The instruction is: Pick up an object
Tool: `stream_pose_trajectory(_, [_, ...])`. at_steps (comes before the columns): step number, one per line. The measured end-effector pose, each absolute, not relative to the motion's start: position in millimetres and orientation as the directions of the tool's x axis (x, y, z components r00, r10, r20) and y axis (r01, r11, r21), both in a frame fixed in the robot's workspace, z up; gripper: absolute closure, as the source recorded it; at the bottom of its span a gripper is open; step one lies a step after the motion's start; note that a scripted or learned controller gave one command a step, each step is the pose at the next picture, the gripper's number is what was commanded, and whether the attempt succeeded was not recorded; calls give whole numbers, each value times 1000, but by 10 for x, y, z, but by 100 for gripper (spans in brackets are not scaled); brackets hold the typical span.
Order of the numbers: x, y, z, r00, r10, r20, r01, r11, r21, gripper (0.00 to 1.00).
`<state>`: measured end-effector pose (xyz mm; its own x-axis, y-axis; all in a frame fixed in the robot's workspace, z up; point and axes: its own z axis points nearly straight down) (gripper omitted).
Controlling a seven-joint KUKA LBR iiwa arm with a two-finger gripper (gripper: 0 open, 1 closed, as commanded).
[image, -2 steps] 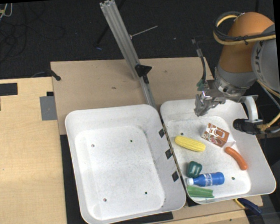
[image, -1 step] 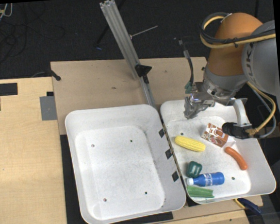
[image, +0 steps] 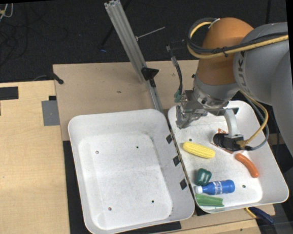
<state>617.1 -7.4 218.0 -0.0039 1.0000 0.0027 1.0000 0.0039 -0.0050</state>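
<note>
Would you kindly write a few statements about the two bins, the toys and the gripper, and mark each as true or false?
1. The corn cob lies in the right bin. True.
2. The blue bottle lies in the left bin. False: it lies in the right bin, near its front edge.
3. The gripper hangs over the rear left part of the right bin. True.
4. The gripper holds the corn cob. False: the cob lies on the bin floor, in front of the gripper and apart from it.
5. The orange sausage lies to the right of the corn cob in the view. True.
6. The green pepper rests on top of the corn cob. False: it lies apart, nearer the front.
</note>
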Motion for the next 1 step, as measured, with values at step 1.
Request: stream_pose_trajectory(1, [6082, 390, 2267, -5, 1000, 2, 1000, 5, -5, 100])
